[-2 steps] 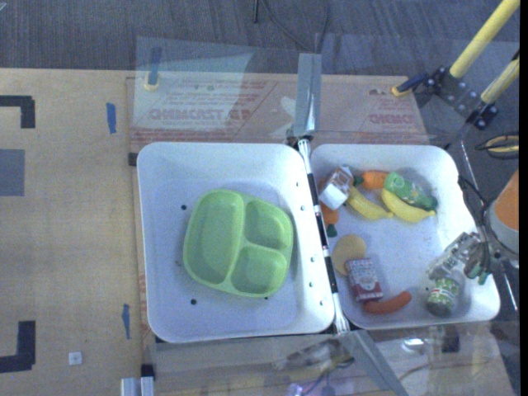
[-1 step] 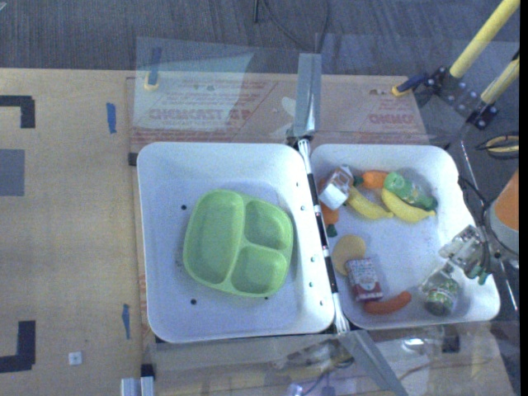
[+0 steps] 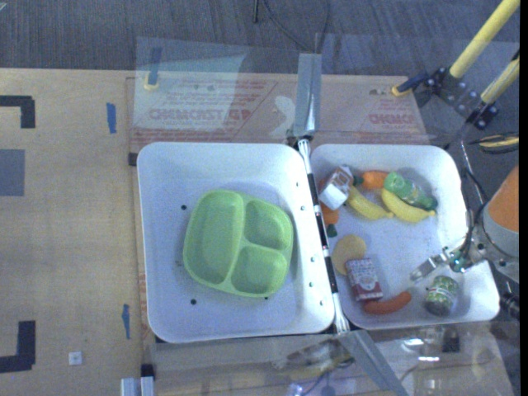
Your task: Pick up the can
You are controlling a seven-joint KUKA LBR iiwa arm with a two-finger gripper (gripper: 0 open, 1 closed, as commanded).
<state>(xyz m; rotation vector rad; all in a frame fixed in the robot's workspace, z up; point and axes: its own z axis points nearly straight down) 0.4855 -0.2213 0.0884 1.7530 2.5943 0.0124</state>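
We count two white bins on the desk (image 3: 66, 221), side by side. Left bin (image 3: 165, 172) carries one green divided tray (image 3: 238, 242) with three compartments.

Right bin (image 3: 445, 167) carries the clutter: two yellow bananas (image 3: 388, 205) lying close together near the far side, one small orange item (image 3: 374, 178) just behind them, one green bottle-like item (image 3: 408, 190) touching the bananas' right end, one red-and-white container (image 3: 337, 186) tipped against the bin's left wall, one yellowish round piece (image 3: 351, 248), one red box (image 3: 364, 278) just in front of it, and one orange-red carrot-like piece (image 3: 388, 304) along the near wall.

One can (image 3: 442, 294): near-right corner of the right bin, upright, greenish label, just right of the carrot-like piece.

One gripper (image 3: 435, 266) comes in from the right, sitting just above-left of the can. Its fingers look slightly apart with nothing between them; the can is beside it, not clamped. We can't tell if a fingertip touches the can's rim.
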